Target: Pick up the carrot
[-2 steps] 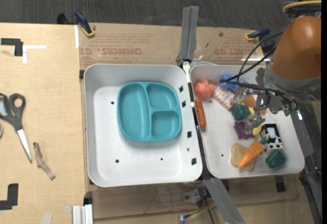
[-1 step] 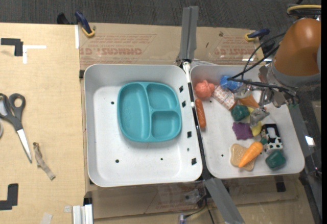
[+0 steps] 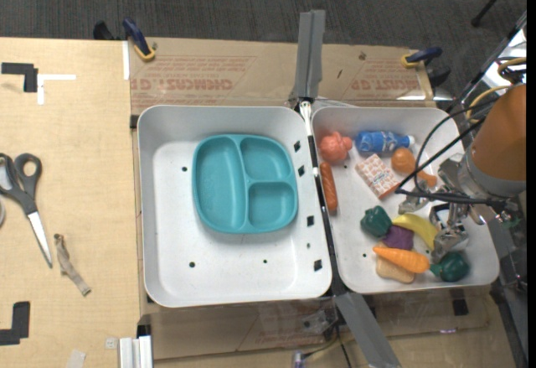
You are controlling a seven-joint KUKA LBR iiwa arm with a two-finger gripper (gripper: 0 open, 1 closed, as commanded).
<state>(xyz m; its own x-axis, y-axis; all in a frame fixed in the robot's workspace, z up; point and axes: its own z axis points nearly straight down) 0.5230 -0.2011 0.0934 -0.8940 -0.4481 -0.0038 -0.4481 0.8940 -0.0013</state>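
Observation:
The carrot (image 3: 403,258) is orange and lies flat near the front of the right bin (image 3: 352,274), on top of a tan bread-like piece (image 3: 394,272). My gripper (image 3: 447,226) hangs low over the bin's right side, just right of and slightly behind the carrot, beside a yellow banana (image 3: 416,226). A dark green vegetable (image 3: 452,266) lies just in front of the gripper. Nothing shows held in it.
The right bin also holds a purple eggplant (image 3: 398,237), a green vegetable (image 3: 376,220), a sausage (image 3: 329,189), a snack box (image 3: 378,175), an orange (image 3: 404,160), a blue bottle (image 3: 383,141) and a pink toy (image 3: 335,146). A teal divided plate (image 3: 245,183) sits in the left bin. Scissors (image 3: 25,199) lie on the bench at far left.

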